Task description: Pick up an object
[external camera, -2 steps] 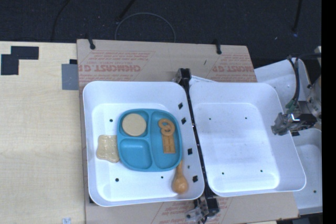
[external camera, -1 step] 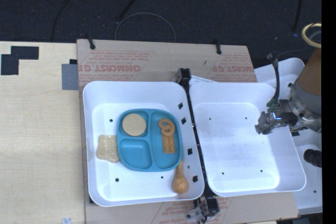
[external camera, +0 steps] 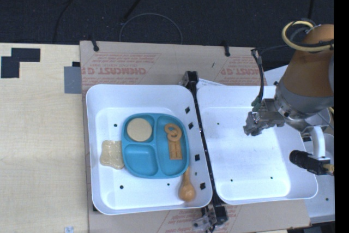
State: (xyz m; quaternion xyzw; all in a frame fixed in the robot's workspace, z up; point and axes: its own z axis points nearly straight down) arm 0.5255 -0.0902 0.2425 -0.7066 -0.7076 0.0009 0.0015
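Right bin (external camera: 272, 183): gripper (external camera: 255, 124) hangs over it, finger state cannot be told. Left bin (external camera: 103, 101), well left of gripper: blue divided tray (external camera: 146, 163) holding round disc (external camera: 138, 129) and wooden key (external camera: 173, 142); tan piece (external camera: 112, 154) beside tray; wooden spoon (external camera: 186, 187) at tray's near corner.

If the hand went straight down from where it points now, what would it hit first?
Most likely the bare floor of the right-hand shallow white bin: the hand sits over it with nothing visible beneath. Its height above the floor is unclear from this slanted view.
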